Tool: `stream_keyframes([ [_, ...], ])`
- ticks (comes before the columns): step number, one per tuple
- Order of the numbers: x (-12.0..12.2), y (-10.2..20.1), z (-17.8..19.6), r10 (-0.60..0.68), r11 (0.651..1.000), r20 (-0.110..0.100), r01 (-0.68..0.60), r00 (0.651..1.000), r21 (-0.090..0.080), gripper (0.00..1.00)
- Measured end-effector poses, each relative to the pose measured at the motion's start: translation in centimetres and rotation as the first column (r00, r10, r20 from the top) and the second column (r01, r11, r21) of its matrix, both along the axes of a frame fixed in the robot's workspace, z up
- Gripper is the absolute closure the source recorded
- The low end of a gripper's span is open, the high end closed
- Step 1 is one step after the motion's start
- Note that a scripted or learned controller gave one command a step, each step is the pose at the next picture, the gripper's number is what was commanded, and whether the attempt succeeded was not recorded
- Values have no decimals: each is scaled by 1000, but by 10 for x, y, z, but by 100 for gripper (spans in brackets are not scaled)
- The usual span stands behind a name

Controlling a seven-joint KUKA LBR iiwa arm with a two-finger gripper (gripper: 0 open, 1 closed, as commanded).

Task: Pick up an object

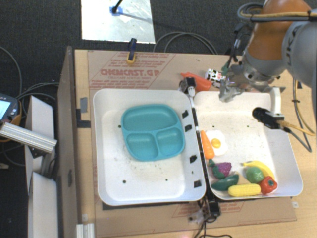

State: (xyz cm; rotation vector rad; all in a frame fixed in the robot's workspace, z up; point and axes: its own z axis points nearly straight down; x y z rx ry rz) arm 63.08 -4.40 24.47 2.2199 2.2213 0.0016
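Toy food lies in the right bin [247, 133]. An orange carrot [207, 144] rests along its left wall, with a fried egg [216, 142] beside it. Nearer the front are a purple piece [222, 169], a dark green cucumber [225, 182], a yellow corn cob [243, 190], a banana [260, 166], a green pepper [254, 174] and a red tomato [268, 184]. My gripper [229, 90] hangs over the far left corner of this bin, well away from the food. Nothing shows in its grasp.
The left bin [111, 172] holds a teal divided plate [152, 132]. A black part [263, 116] with a white bracket juts from the arm over the right bin's far side. An orange item [194, 81] and cables lie on the cardboard behind the bins.
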Motion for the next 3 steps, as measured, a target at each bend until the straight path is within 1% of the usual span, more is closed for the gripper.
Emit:
stream_keyframes([
  [1,-43,20,0,3,1000,-3,-3,1000,0,100],
  [2,-105,21,21,0,1000,-4,0,1000,1,100],
  [3,-78,25,-41,1,1000,-3,-1,1000,0,100],
])
